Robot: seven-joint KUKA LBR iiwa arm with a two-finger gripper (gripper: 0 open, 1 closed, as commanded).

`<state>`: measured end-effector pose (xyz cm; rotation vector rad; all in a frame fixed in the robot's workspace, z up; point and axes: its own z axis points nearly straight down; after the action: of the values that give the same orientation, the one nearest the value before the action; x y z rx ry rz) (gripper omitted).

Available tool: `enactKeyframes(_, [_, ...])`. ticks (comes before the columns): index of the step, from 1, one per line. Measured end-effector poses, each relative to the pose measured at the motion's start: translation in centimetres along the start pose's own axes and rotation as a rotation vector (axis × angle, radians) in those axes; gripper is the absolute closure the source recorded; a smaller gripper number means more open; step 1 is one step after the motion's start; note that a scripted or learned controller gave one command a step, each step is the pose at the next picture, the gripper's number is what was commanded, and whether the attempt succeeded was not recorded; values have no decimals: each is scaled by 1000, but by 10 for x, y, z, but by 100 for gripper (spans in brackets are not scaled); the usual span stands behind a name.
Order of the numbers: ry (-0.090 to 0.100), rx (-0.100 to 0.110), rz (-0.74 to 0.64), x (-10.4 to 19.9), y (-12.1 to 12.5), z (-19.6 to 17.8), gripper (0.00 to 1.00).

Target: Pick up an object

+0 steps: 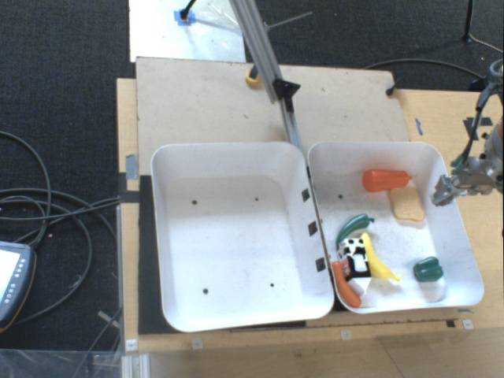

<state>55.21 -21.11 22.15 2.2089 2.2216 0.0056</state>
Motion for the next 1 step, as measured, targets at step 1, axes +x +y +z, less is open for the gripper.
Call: enactKeyframes(1, [0, 1, -1, -1, 2, -54, 100])
